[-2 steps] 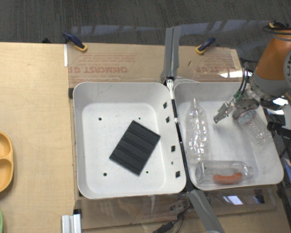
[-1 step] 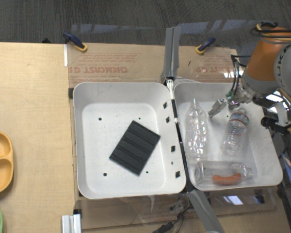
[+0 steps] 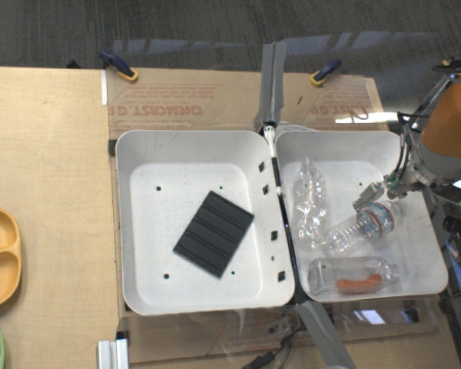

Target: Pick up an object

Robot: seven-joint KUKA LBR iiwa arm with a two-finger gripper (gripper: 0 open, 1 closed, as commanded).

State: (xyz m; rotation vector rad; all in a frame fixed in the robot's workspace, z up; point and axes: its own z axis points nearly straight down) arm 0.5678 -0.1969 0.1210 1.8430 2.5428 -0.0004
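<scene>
In the right bin (image 3: 415,160) my gripper (image 3: 371,199) hangs low at the right side, just above the capped end of a clear plastic bottle (image 3: 359,230) that lies on its side. A crumpled clear bottle (image 3: 309,201) lies to the left of it. Along the bin's front wall rests a clear container (image 3: 352,275) with something orange inside. A black ribbed rectangular pad (image 3: 213,233) lies flat in the middle of the left bin (image 3: 138,206). The grey arm with its orange band (image 3: 450,129) comes in from the right.
The bins stand on brown cardboard (image 3: 169,102) held by two clamps (image 3: 120,66) at the back. A yellow divided tray (image 3: 0,256) sits at the bench's left edge. A metal divider post (image 3: 270,83) rises between the bins.
</scene>
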